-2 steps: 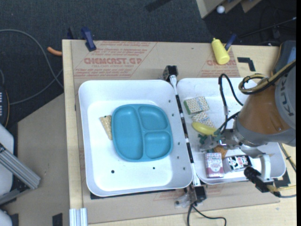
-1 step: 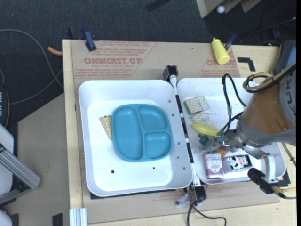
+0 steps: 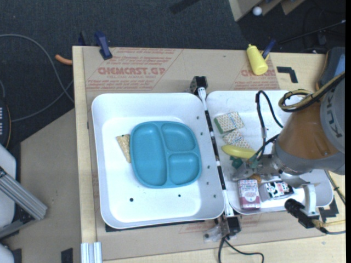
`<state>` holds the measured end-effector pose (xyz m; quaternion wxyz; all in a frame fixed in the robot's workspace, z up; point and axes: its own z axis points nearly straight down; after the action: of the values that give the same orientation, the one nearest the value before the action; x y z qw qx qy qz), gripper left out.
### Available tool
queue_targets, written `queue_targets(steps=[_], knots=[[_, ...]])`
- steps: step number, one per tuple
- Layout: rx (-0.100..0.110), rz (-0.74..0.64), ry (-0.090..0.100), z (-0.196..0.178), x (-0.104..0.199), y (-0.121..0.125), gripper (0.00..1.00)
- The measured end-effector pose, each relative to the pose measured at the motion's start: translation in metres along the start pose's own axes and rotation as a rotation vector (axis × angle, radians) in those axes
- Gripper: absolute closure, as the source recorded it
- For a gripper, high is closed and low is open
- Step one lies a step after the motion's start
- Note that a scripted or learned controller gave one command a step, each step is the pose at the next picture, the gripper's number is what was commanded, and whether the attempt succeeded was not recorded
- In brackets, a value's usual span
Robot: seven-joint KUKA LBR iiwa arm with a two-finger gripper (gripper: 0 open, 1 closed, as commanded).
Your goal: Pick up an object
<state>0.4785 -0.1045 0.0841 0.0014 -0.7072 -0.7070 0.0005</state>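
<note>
- The gripper [image 3: 253, 167] is low in the right bin [image 3: 274, 100], the one to the right of the blue divided plate [image 3: 164, 152], at its near-left part.
- Finger state: cannot tell. The wrist hides the tips from above, and nothing is visibly held.
- Likely target: the yellow banana-shaped piece [image 3: 237, 151], just beside the gripper on the side towards the blue divided plate and slightly farther back. Its long axis runs roughly left-right, tilted a little.
- Also close: the pink carton [image 3: 248, 193], nearer the front rim than the gripper, long axis front-to-back.
- The green-and-white packets [image 3: 229, 123] lie farther back, clear of the gripper.
- Judgement: the next move calls for a short shift towards the plate side.
</note>
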Motion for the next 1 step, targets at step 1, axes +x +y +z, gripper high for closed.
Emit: queue_targets(steps=[1], knots=[[-0.003,0.001,0.000,-0.0100,0.0003,0.0007,1.00]])
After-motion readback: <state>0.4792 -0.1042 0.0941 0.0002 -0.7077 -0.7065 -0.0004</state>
